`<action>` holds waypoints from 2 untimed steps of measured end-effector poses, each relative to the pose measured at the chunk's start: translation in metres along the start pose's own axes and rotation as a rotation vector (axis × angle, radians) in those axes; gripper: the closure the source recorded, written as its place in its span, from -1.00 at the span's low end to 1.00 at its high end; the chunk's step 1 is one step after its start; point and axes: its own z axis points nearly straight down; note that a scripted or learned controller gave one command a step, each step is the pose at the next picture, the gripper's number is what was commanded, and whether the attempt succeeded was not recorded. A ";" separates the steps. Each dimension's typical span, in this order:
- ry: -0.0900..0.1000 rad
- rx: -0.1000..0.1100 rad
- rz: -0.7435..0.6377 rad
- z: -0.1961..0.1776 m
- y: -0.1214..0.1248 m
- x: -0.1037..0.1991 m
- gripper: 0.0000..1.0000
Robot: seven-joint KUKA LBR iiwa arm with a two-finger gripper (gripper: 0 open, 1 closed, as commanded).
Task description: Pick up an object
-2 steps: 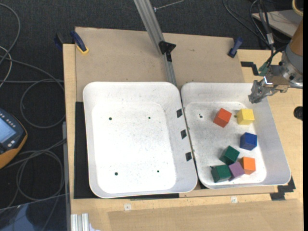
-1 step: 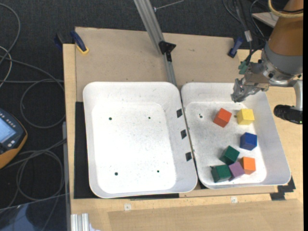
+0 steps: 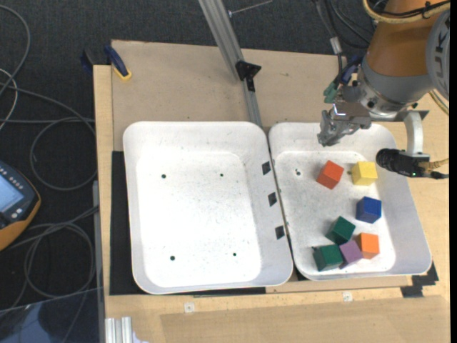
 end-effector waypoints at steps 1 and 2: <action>0.000 0.000 -0.001 0.014 0.022 0.058 1.00; 0.000 0.000 0.000 0.023 0.045 0.109 1.00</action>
